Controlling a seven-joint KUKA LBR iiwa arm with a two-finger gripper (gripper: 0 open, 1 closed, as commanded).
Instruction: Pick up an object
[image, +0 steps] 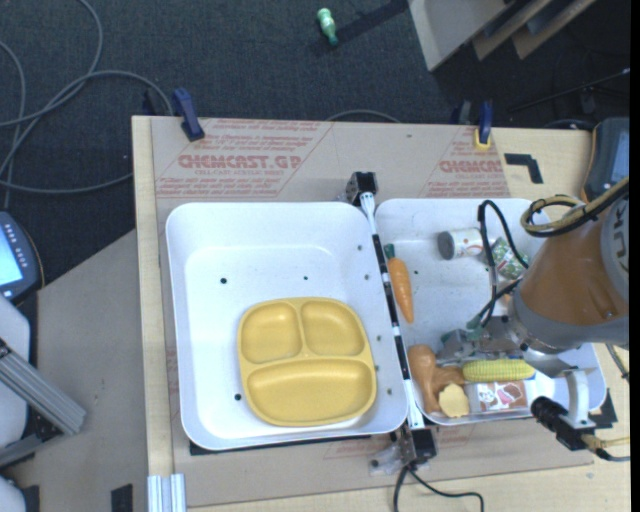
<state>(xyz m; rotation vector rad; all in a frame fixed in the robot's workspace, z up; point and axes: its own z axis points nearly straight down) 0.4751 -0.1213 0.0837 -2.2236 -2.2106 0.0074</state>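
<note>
Claw (478, 345) low in right bin (425, 215), near front edge, just behind corn (498, 370). Open or closed, can't tell. Corn lies flat, probably target. Carrot (401, 288) along left wall.

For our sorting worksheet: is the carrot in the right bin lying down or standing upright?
Lying down. The carrot rests flat on the floor of the right bin, along its left wall, thin tip toward the bench's front edge.
</note>
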